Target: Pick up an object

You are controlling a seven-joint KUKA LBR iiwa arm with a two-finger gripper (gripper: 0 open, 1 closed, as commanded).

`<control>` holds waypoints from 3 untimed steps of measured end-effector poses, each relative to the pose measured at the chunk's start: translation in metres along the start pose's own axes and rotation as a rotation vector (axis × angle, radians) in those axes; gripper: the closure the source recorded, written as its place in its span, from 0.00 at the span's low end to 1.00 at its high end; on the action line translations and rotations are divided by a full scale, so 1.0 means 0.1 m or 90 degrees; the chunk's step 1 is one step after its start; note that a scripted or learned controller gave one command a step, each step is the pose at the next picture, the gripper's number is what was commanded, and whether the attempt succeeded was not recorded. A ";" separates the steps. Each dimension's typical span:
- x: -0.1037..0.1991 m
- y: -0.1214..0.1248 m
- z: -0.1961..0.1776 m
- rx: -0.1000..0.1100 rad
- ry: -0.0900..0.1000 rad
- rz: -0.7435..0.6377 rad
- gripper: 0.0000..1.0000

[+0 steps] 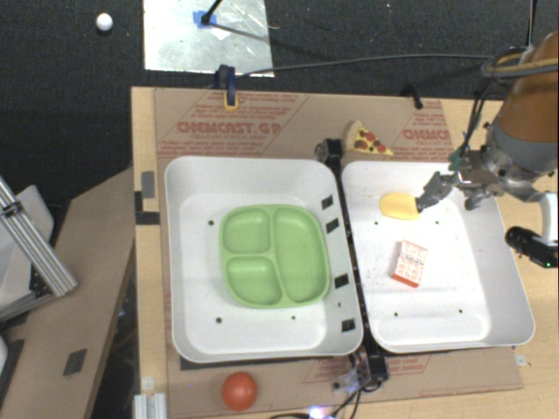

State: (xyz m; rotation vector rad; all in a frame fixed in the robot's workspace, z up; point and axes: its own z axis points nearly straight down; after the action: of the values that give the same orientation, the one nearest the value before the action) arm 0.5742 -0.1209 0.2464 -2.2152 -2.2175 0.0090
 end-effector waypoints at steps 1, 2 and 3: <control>0.00 0.02 -0.06 -0.007 -0.001 -0.001 0.00; -0.01 0.03 0.36 -0.005 -0.001 0.000 0.00; 0.03 0.13 0.92 -0.005 0.000 0.000 0.00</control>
State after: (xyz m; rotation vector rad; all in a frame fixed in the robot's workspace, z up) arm 0.5861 -0.1174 0.1543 -2.2185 -2.2226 0.0012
